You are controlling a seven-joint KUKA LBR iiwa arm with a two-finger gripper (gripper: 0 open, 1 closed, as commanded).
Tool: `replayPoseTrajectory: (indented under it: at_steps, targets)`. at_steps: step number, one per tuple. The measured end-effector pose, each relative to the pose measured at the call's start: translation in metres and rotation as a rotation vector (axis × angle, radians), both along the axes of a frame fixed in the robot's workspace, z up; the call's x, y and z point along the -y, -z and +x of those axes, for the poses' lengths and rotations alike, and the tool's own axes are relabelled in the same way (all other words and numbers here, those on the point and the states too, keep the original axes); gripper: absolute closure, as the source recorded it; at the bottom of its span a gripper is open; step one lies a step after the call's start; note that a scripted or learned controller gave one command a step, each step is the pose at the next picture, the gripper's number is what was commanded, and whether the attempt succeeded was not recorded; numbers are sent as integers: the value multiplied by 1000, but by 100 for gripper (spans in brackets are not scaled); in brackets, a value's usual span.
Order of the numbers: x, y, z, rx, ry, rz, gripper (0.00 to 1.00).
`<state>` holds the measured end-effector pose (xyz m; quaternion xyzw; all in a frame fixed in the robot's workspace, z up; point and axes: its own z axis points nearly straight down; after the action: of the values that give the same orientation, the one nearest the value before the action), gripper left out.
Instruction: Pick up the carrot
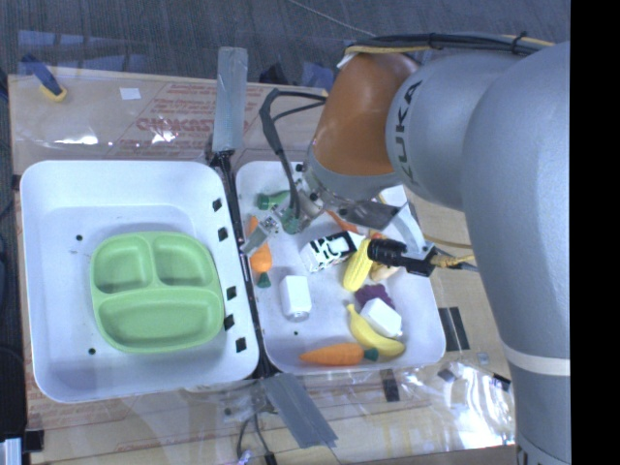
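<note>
The carrot [332, 355], orange with a green top, lies along the near wall of the right bin [423, 342]. My gripper [263, 234] is low at the far left side of that bin, close to the divider. It is well apart from the carrot, which lies toward the near edge from it. A small orange piece [261, 259] sits just below the gripper tip. The grey arm and its orange band [363, 114] hide the far right part of the bin.
The right bin also holds a white block [296, 295], a banana [369, 334], a yellow piece [356, 264], a purple item [372, 296], a black-and-white item [331, 248] and a green item [267, 201]. A green divided plate [155, 289] lies in the left bin [48, 201].
</note>
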<state>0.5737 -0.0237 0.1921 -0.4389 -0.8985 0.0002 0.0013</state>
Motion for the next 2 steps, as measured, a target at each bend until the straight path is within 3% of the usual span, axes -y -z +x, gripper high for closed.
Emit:
replayPoseTrajectory:
  at_steps: [1, 2]
  targets:
    - [27, 0, 65, 3, -53, -2, 0]
    - [10, 0, 15, 1, -16, -1, 0]
